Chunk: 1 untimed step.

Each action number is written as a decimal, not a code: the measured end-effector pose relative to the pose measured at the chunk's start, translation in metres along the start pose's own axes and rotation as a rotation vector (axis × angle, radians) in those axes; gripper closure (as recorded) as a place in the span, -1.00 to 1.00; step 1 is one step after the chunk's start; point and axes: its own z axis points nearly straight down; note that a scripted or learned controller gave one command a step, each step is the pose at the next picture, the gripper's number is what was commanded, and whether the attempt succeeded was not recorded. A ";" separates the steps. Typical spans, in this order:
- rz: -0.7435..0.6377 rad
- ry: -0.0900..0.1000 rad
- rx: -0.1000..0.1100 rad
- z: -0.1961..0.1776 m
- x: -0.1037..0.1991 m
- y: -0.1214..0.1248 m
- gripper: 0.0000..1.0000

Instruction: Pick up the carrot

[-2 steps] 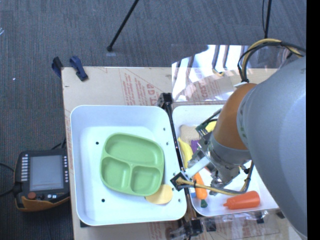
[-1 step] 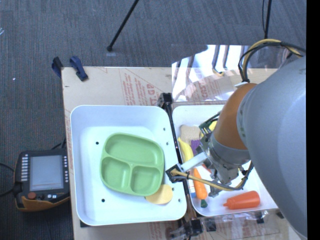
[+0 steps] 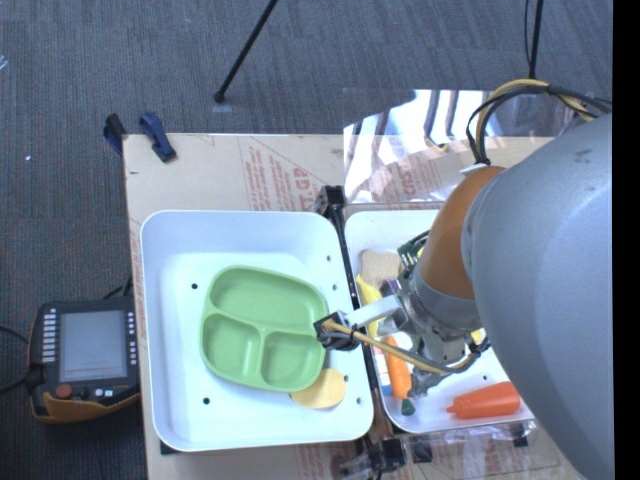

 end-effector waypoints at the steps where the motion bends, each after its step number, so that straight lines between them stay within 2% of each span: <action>1: -0.001 -0.001 0.000 0.000 0.000 0.000 -1.00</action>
